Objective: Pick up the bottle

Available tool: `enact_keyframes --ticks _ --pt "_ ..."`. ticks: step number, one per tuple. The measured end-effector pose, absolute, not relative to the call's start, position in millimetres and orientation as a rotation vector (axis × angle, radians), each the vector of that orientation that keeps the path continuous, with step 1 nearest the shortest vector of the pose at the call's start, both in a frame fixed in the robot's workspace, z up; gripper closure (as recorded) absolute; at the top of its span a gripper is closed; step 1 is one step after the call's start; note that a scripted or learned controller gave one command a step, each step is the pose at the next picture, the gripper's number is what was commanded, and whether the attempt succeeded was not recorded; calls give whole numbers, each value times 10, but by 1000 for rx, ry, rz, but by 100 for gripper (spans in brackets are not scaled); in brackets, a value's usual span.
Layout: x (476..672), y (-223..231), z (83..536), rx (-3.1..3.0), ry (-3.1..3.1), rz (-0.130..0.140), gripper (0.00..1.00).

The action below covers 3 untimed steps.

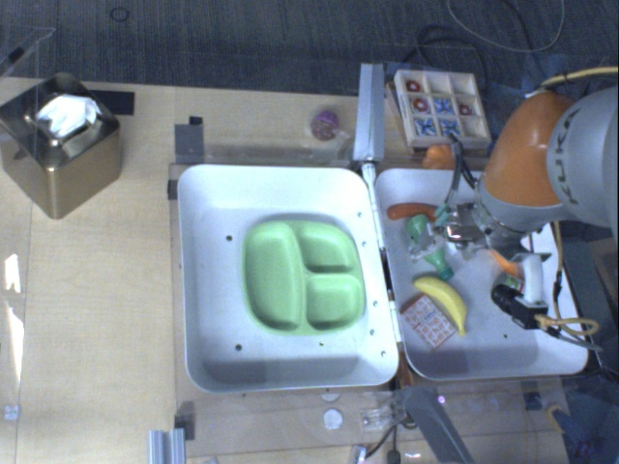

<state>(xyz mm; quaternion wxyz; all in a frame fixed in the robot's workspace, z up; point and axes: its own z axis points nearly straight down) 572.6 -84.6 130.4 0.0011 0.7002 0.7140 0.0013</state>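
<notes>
My gripper (453, 228): finger state cannot tell, low in right bin (551, 356) | bottle (426, 245): apparently the clear green-capped item just left, touching | risk: crowding banana (445, 300), carrot (414, 210) could spoil grasp

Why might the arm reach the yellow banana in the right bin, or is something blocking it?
Probably yes. The banana lies uncovered in the right bin, beside a small patterned card. The pincer hangs just above it in the same bin, and nothing lies on top of the banana.
</notes>
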Motion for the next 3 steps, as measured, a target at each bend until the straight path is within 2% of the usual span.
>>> enact_keyframes --ticks 1,2,3 --pt "6111 -899 893 2146 2282 12 0" --pt "6059 -1276 1250 1925 2473 7 0" --pt "6030 -1148 1293 1784 2578 6 0"
